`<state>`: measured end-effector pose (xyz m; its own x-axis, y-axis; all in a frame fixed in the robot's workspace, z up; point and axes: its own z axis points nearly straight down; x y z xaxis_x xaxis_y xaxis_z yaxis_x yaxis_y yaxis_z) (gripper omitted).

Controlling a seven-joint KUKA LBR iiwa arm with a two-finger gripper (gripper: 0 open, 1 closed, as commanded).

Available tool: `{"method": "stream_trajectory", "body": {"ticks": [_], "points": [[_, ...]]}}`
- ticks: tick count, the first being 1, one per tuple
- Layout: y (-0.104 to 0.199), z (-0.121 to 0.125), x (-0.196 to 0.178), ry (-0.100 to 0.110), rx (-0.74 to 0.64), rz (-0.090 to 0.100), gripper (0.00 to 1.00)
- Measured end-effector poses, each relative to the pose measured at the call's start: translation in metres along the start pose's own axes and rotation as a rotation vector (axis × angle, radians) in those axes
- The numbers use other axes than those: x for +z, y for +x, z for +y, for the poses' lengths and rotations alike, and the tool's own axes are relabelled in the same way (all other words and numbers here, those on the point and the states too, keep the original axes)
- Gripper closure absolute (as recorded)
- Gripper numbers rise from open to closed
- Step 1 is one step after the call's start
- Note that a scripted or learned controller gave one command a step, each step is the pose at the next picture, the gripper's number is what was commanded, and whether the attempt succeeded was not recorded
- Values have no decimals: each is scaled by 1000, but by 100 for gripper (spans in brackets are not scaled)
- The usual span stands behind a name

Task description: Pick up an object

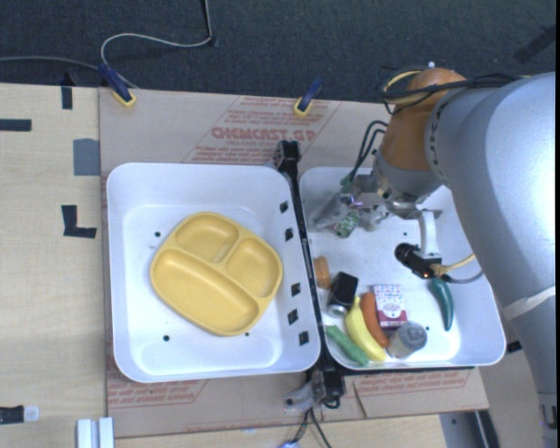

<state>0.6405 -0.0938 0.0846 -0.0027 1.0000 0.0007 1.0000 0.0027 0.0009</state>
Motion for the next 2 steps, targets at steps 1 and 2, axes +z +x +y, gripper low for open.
{"method": "stream_trajectory", "body": {"ticks": [1, 2], "points": [[-1, 0, -11, 2, 0, -3, 100], [51, -65, -100, 2, 0, 0, 100]]}}
